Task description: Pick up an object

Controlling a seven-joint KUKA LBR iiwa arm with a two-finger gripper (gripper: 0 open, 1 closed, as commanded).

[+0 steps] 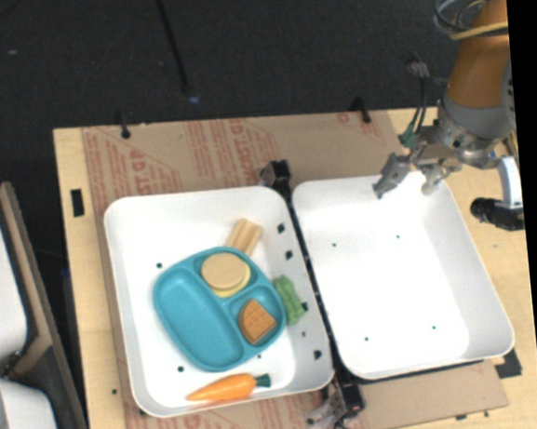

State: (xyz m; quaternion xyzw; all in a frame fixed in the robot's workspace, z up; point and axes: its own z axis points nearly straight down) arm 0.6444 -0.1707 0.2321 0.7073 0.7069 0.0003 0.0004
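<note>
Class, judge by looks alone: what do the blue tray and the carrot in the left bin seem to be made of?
Blue tray: probably moulded plastic, given its uniform colour, rounded compartments and soft sheen. Carrot: likely toy plastic or rubber, smooth and evenly orange with a green tip; too small to be sure.

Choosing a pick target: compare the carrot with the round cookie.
The carrot is long, orange and green-tipped; the round cookie is a flat tan disc. The carrot lies on the bin floor; the cookie sits in the blue tray. Both are in the left bin, far from the end effector.

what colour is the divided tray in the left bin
Light blue, or teal. The divided tray shows clearly in the camera view, lying in the left bin.
</note>
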